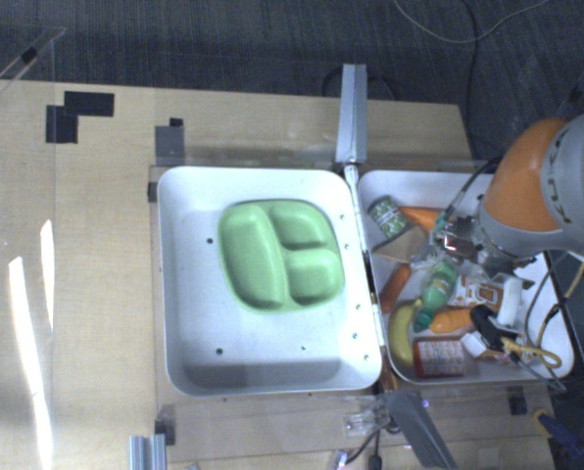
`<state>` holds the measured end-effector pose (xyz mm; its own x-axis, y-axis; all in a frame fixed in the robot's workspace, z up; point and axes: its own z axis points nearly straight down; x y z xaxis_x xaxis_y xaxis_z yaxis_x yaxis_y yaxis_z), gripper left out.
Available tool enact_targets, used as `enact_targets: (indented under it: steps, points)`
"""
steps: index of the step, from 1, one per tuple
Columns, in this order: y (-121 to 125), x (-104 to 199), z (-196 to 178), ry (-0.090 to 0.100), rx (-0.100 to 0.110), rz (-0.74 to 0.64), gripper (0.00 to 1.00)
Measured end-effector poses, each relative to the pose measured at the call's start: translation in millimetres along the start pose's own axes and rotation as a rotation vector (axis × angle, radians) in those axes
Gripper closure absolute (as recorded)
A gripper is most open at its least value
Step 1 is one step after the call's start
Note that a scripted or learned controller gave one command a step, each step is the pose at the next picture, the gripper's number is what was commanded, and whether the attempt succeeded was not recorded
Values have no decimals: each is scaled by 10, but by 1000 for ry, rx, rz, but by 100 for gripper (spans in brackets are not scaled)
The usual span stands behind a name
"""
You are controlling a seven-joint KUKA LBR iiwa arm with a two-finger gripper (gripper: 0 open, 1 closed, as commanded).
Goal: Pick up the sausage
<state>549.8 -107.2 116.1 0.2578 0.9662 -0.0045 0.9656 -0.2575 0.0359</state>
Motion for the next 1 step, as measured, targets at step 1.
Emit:
enact_targets:
  steps: [1]
  points:
    - [304, 208, 224, 7, 17, 184, 0]
